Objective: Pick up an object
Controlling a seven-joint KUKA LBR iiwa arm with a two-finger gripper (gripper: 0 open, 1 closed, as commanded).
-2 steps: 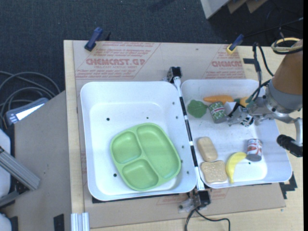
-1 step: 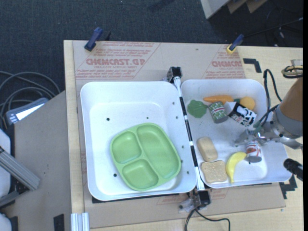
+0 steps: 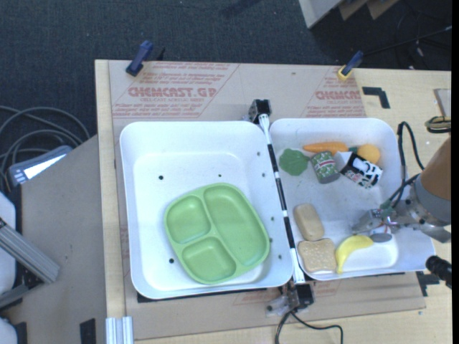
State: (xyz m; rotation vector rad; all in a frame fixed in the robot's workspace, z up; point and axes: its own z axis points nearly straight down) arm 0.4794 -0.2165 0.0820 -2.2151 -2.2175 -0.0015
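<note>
The right bin (image 3: 331,125) holds several toy foods. A yellow banana (image 3: 352,250) lies near its front wall, beside a square slice of toast (image 3: 317,256). A tan bread roll (image 3: 309,221) sits just behind the toast. Along the back lie a green leafy piece (image 3: 292,162), an orange carrot (image 3: 325,147), a small can (image 3: 324,168), a black-and-white toy (image 3: 361,171) and a yellow-orange fruit (image 3: 370,153). My gripper (image 3: 373,226) reaches in from the right, low over the bin floor just behind the banana. It is small and partly blurred.
The left bin (image 3: 188,132) holds a green divided plate (image 3: 215,232). A black clamp (image 3: 259,109) sits where the two bins meet at the back. A dark cable (image 3: 403,149) curves over the right bin's right rim near the arm.
</note>
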